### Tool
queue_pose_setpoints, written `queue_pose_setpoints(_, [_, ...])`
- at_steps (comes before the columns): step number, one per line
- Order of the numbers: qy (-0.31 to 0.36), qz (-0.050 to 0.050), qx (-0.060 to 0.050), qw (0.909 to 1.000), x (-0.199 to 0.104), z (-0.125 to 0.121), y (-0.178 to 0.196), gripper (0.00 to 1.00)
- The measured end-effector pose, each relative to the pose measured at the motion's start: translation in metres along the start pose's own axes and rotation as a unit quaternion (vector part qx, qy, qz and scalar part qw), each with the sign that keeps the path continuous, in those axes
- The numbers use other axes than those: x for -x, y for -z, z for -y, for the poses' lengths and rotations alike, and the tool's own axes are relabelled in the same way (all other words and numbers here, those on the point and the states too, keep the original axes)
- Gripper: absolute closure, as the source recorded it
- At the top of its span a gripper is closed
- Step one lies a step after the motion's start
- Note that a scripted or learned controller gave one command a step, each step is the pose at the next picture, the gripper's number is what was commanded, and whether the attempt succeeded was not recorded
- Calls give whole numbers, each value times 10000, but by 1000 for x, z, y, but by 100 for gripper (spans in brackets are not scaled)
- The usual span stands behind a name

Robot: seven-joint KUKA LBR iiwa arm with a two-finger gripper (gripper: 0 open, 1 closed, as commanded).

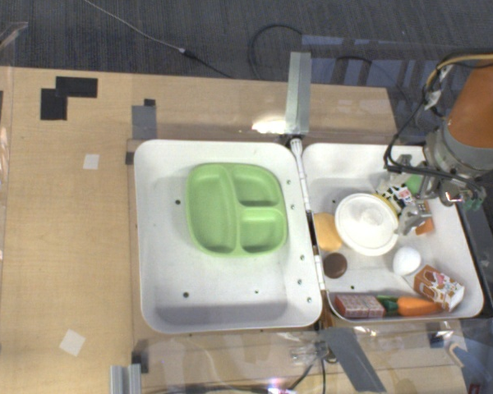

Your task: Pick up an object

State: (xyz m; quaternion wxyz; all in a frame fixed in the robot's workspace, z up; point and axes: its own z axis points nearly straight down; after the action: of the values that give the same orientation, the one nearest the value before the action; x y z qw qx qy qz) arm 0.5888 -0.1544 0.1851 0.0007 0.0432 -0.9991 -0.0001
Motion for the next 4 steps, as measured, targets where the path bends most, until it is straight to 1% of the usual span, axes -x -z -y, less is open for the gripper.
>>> queue_pose_setpoints(1, [124, 165, -47, 9998, -11, 13, -65, 0])
queue_pose_setpoints(2, [-1016, 391, -91, 9940, -74, 46, -73, 0])
queue_pose_setpoints(3, [-1225, 429, -124, 9915, -81, 34, -73, 0])
queue_pose_setpoints(4, [-1205, 394, -83, 9919, -82, 44, -74, 0])
